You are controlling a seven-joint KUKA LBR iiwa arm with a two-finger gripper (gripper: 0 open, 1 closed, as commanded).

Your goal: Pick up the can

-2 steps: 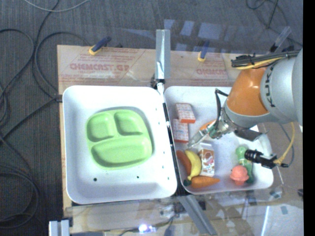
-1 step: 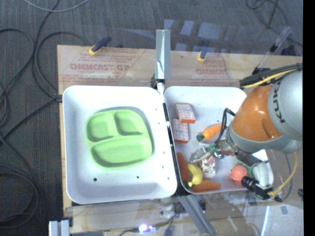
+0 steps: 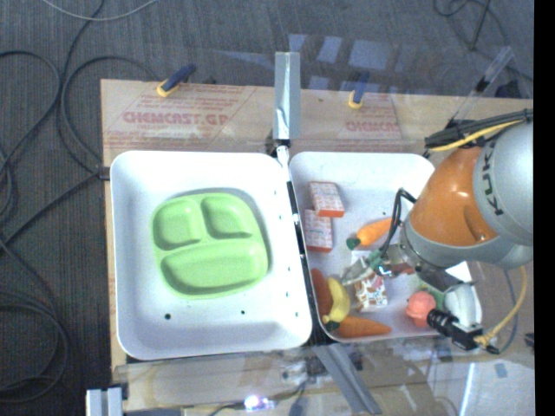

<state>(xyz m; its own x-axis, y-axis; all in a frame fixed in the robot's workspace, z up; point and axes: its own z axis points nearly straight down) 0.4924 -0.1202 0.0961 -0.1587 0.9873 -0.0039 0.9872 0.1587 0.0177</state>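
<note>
The can point(image 3: 370, 289) is hard to make out: a small patterned shape in the lower middle of the right bin point(image 3: 364, 165), partly under the gripper point(image 3: 381, 267). The arm's bulk covers the gripper, so I cannot tell its state. Around lie a banana point(image 3: 336, 302), two carrots point(image 3: 362, 326), two boxes point(image 3: 326, 198) and a pink ball point(image 3: 420, 308). A green tray point(image 3: 211, 243) fills the left bin point(image 3: 130, 258).
</note>
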